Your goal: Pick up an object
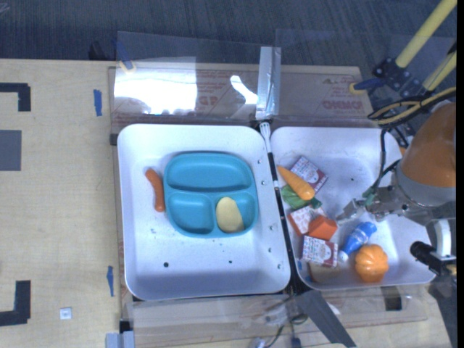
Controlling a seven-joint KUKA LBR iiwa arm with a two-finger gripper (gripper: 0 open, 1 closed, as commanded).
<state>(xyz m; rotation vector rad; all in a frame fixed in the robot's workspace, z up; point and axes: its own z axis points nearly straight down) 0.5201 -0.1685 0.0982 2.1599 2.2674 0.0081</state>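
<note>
My gripper (pixel 366 210) hangs over the right bin (pixel 341 147), just above the top end of a blue bottle (pixel 357 238). It is open, and nothing sits between its fingers. Beside the bottle lie an orange round fruit (pixel 372 262), an orange block (pixel 322 228), a small red-and-white carton (pixel 317 251) and a second carton (pixel 307 170). A carrot (pixel 298 183) rests further up to the left, with a green piece (pixel 293 196) under it.
The left bin (pixel 145 252) holds a blue divided plate (pixel 206 180) with a yellow fruit (pixel 229 214) in its lower right compartment. An orange sausage (pixel 155 188) lies left of the plate. Cables and a yellow pole (pixel 428 27) stand at the back right.
</note>
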